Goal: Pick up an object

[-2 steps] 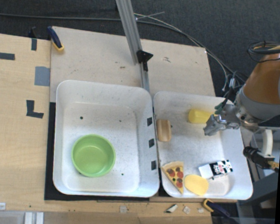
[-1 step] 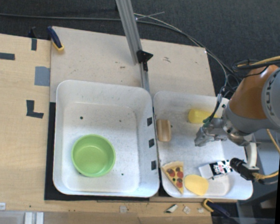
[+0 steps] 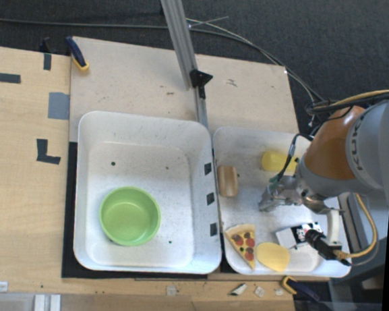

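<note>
Gripper [image 3: 270, 197]: lowered into the right bin, fingers pointing down at the bin floor; whether they are spread or closed cannot be told, and nothing is seen between them.

Arm [image 3: 357, 149]: grey with orange band, entering from the right, over the right bin's right side.

Left bin [image 3: 94, 143]: white, holding one green bowl [image 3: 130, 215], upright, toward its near left.

Right bin [image 3: 243, 145]: white, touching the left bin. Contents:
- tan bread-like block [image 3: 227, 180], at the left wall, left of the gripper and apart from it;
- yellow rounded item [image 3: 275, 160], far side, just beyond the gripper, partly hidden by the arm;
- pizza slice [image 3: 241, 243], near left corner;
- pale yellow oval piece [image 3: 273, 256], just right of the pizza slice, at the near wall.
</note>
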